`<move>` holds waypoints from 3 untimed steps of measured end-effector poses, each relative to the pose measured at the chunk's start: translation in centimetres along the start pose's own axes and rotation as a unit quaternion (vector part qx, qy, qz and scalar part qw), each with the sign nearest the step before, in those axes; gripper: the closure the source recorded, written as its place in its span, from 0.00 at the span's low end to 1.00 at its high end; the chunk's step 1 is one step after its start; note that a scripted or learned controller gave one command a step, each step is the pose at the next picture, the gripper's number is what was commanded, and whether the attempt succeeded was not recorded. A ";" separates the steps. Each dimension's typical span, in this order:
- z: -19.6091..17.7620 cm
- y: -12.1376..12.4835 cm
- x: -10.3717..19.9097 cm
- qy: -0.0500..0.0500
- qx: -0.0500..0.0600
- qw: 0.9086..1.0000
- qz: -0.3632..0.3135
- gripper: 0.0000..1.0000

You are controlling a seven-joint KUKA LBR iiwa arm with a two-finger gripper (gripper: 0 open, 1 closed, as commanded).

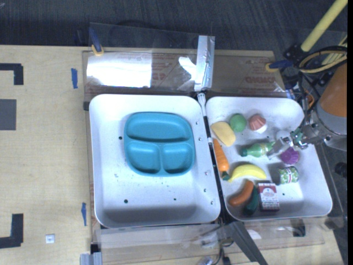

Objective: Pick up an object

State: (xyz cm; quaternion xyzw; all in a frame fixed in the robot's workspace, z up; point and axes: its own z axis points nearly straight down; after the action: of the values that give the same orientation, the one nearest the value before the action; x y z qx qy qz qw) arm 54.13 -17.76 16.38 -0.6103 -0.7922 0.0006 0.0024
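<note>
The right bin [317, 203] holds the toys: a banana [247, 172], carrot [221, 158], green ball [237, 122], purple piece [290, 157] and red box [268, 196]. The gripper [287, 142] sits low among them beside the purple piece; its opening cannot be told. A blue divided tray [160, 143] lies in the left bin [105, 164].

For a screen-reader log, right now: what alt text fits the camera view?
A gripper reaches from the right into the right bin, among toy foods including a banana and carrot. The left bin holds a blue divided tray.
</note>
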 end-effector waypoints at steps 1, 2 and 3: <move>5.8 4.9 -1.1 -0.002 -0.004 1.000 -0.018 0.00; 5.0 9.7 -0.6 -0.002 -0.004 0.996 0.093 0.00; 7.7 13.5 1.3 -0.002 -0.004 0.988 0.153 0.00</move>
State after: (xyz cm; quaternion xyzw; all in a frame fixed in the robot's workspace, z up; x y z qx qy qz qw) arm 66.79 -13.10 8.59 -0.7241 -0.6897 -0.0012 -0.0022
